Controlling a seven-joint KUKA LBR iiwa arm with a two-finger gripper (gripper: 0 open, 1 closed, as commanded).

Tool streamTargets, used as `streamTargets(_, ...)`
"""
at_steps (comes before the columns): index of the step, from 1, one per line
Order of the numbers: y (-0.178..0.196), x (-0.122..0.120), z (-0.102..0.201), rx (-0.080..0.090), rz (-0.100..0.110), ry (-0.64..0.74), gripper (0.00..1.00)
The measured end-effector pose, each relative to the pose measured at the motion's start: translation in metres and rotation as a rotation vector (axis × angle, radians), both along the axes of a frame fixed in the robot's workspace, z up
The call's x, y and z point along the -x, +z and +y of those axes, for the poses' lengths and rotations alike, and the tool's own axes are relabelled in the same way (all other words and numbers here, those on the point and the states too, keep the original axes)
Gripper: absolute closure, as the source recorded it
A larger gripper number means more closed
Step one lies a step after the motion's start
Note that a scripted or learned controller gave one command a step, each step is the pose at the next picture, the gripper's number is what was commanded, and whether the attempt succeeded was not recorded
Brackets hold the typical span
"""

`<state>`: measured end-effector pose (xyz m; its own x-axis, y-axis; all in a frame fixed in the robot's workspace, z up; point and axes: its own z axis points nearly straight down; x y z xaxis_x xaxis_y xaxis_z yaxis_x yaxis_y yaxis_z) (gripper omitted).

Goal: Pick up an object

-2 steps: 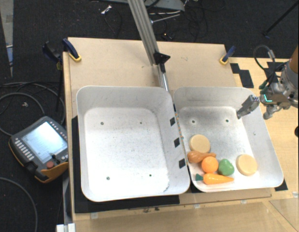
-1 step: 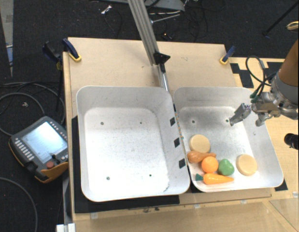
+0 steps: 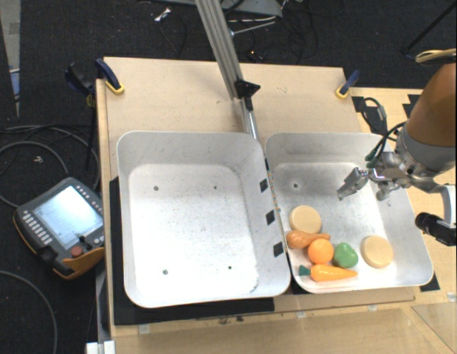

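Hand (image 3: 367,184), fingers unclear, above right bin (image 3: 317,153)

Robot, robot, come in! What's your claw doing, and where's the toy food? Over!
Gripper above right bin, holding nothing. Toy food clustered at bin's near edge. Path clear.

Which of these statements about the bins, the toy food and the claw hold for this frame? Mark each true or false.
1. All the toy food lies in the right bin. True.
2. The claw holds the orange ball. False: the claw hangs above bare bin floor, apart from the ball.
3. The green piece sits between the orange ball and a tan disc. True.
4. The carrot lies in the left bin. False: it lies at the right bin's front edge.
5. There are two tan discs; the other is nearer the divider. True.
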<state>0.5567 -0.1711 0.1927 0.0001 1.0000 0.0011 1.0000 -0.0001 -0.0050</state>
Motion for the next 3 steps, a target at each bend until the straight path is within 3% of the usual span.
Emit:
streamTargets(1, -0.063, -0.003, 0.004, 0.000, 0.001, 0.000, 0.00)
streamTargets(2, -0.049, -0.005, 0.003, 0.002, -0.007, -0.001, 1.00)
streamTargets(3, -0.002, -0.014, 0.003, 0.003, -0.010, 0.003, 1.00)
